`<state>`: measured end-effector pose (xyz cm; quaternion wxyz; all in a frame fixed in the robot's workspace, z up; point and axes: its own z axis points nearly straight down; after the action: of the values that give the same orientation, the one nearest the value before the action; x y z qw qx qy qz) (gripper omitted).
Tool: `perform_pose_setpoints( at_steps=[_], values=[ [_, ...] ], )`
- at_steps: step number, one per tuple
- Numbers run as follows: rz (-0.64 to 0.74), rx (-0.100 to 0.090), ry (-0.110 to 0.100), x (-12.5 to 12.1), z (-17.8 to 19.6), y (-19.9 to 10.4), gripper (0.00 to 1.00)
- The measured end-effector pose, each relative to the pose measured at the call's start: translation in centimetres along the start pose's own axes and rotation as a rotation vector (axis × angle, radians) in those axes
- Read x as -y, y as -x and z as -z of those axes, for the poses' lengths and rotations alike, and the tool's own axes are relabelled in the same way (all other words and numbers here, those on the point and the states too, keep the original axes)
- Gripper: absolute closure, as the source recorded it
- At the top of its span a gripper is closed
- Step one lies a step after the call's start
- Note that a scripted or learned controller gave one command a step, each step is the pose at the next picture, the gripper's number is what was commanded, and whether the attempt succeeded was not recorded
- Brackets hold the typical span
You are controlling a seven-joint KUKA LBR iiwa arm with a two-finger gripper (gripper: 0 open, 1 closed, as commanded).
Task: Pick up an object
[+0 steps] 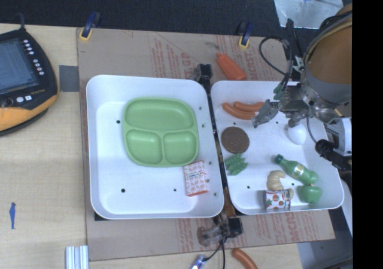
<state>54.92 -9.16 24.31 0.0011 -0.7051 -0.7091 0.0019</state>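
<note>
My gripper [279, 118] hovers over the upper right part of the right bin [335, 205], open, with nothing between its fingers. Just left of it lie two orange sausages [242, 109]. A white egg [296, 135] sits just below its right finger. Further down in the bin are a brown round patty [234, 140], a green leafy piece [235, 164], a green bottle [295, 169], a beige mushroom [275, 179], a small can [278, 200] and a green pepper [310, 193].
The left bin [99, 142] holds a green divided plate [160, 130] and a small red-and-white sachet [195, 178]. An orange carrot [230, 67] lies outside behind the bins. A teach pendant [21, 79] rests at the far left.
</note>
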Motion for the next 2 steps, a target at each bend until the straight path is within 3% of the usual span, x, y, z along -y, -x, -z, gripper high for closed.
perform_pose_setpoints(
  at_steps=[1, 2],
  values=[
    [0.0, 0.001, -0.004, -9.8, -13.1, 3.8, 0.0],
    [0.001, 0.003, 0.009, -11.0, -14.5, 3.1, 0.0]
  ],
)
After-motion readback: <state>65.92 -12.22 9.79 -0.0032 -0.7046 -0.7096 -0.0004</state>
